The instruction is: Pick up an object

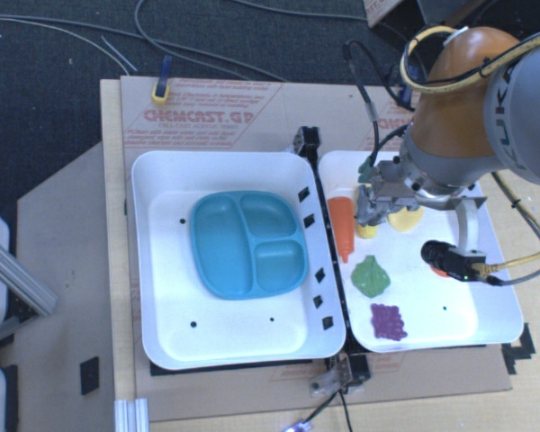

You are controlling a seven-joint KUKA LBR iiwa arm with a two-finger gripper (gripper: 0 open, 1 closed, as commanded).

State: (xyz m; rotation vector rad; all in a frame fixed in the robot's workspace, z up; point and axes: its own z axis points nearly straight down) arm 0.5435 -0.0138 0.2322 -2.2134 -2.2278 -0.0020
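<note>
Red print reading "CHEMCAST GP" runs across the protective sheet [218, 106] at the bench's far side; its smaller lines are illegible.

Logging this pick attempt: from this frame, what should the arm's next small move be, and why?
Probably a short straight descent. The gripper hangs in the right bin over a yellow item beside the orange carrot, and nothing is seen between its fingers, so no object is picked up yet.
</note>
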